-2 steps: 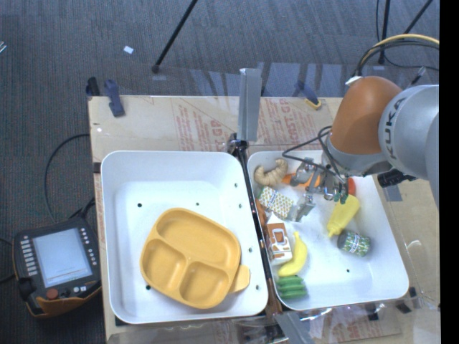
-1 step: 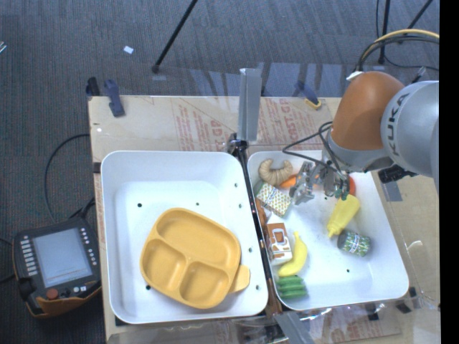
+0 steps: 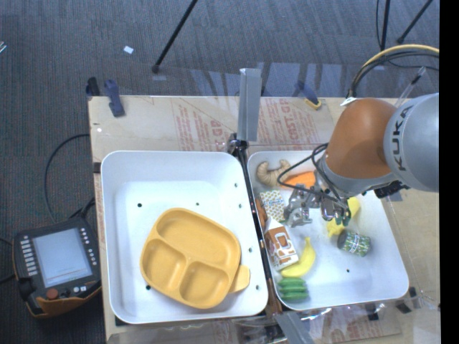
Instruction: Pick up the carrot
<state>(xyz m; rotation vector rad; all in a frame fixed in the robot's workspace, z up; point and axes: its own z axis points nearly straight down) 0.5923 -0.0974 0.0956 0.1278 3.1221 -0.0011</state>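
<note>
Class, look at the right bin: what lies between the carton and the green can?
In the camera view, the banana lies between the carton and the green can, on the bin floor.

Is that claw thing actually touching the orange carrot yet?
Cannot tell. In the camera view the gripper sits just below the carrot, but the arm's wrist covers where they might meet.

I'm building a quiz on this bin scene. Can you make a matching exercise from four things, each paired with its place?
Things:
1. carrot
2. yellow tray
3. banana
4. claw

Places:
A. in the left bin
B. front part of the right bin
C. over the middle of the right bin
D. back of the right bin, beside the arm

Pairs: 1-D, 2-A, 3-B, 4-C
</note>
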